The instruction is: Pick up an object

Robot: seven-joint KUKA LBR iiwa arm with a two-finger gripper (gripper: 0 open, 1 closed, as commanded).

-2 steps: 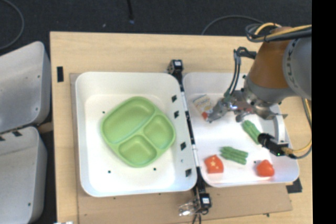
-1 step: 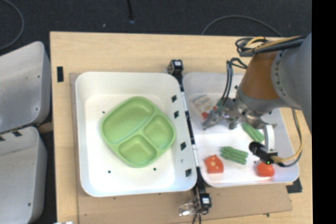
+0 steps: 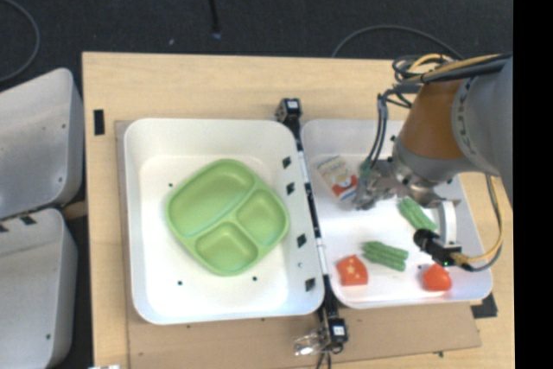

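Clearly the claw hangs low in the right bin beside a clear packet; its spread I cannot tell; settle squarely over the packet before closing.

Grey arm, orange band, black cables

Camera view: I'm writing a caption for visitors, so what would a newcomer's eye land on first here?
First, the bright green divided plate, lying alone in the left bin. Next, the grey arm with its orange band, reaching over the right bin, its gripper low near a small red-and-white packet. Along that bin's near side lie two red tomato-like pieces and green bean pods.
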